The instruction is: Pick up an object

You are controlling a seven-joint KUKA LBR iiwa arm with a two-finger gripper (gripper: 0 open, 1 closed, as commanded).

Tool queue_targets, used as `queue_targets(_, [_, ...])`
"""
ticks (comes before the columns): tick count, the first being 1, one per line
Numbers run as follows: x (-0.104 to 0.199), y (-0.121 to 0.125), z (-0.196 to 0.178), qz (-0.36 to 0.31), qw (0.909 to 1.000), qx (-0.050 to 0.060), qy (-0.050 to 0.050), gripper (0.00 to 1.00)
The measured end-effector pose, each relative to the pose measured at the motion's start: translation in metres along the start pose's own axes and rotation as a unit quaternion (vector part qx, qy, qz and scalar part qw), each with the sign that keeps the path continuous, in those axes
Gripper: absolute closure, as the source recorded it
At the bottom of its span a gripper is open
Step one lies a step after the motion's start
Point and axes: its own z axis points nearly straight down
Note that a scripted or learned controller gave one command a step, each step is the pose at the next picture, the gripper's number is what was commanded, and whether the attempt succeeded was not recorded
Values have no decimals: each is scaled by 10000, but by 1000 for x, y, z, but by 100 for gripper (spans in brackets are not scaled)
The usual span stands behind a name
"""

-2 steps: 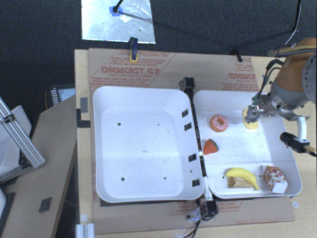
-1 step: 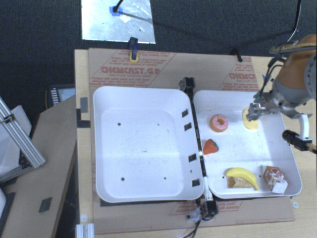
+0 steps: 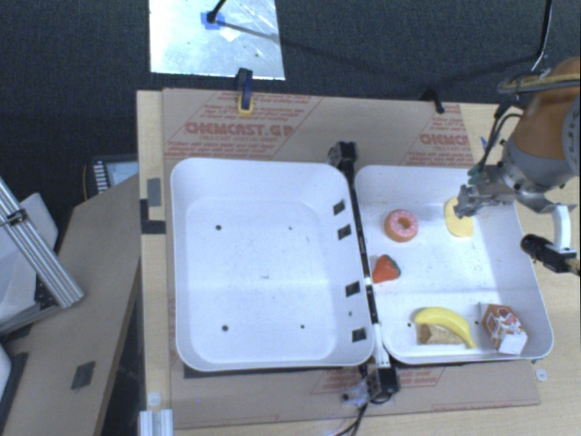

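Pincer, grip state unclear, just above pale yellow, roundish obj in right bin.

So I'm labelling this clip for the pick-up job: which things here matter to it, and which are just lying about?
Part of the job:
claw, over the pale yellow piece
pink donut
strawberry
banana
small carton
right bin, holding them all

Just lying about:
left bin
yellow clamp
foil sheet
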Motion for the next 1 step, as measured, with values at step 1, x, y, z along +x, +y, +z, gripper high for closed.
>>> queue_targets(1, [-18, 4, 61, 140, 9999, 83, 43, 100])
